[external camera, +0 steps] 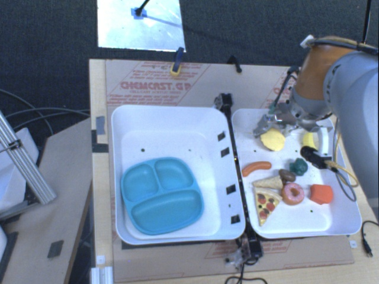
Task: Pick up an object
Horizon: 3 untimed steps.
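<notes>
In the right bin point(349, 218), my gripper point(267, 125) hangs low over the far left part. Just in front of it lies a yellow rounded toy point(273, 140), touching it or nearly so. Whether the toy is gripped I cannot tell. A second yellow piece point(308, 139) lies to the right, partly hidden by the wrist. Nearer the front are an orange sausage point(256, 168), a teal toy point(299, 166), a small brown toy point(287, 175), a pink donut point(292, 193), a red-orange block point(321, 194), a pale wedge point(269, 183) and a pizza slice point(266, 203).
The left bin point(172, 120) holds a blue divided plate point(161, 194) at its front left. A black divider point(231, 158) runs between the two bins. The arm's grey body point(355, 93) covers the right bin's far right corner.
</notes>
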Motion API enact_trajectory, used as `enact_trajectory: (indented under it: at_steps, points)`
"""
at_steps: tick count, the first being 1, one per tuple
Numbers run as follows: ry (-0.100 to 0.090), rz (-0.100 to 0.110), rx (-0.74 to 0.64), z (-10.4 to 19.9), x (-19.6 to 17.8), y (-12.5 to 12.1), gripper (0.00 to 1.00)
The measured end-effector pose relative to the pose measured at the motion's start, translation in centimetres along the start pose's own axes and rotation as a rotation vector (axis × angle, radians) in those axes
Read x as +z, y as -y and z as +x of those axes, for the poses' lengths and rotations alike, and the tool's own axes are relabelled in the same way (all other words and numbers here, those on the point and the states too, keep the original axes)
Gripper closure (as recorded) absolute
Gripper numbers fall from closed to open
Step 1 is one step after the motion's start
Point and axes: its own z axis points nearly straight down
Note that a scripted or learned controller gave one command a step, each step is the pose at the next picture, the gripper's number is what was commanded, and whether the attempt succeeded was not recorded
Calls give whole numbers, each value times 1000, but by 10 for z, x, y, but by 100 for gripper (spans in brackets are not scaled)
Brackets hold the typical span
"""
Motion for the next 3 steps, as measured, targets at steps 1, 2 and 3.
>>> enact_trajectory:
  at_steps: [1,2,3]
  points:
    - [-1,3,-1,20,1,1,0]
    - [0,-1,-2,20,-11,0,100]
    - [-3,-7,-6,102,-104,-2,100]
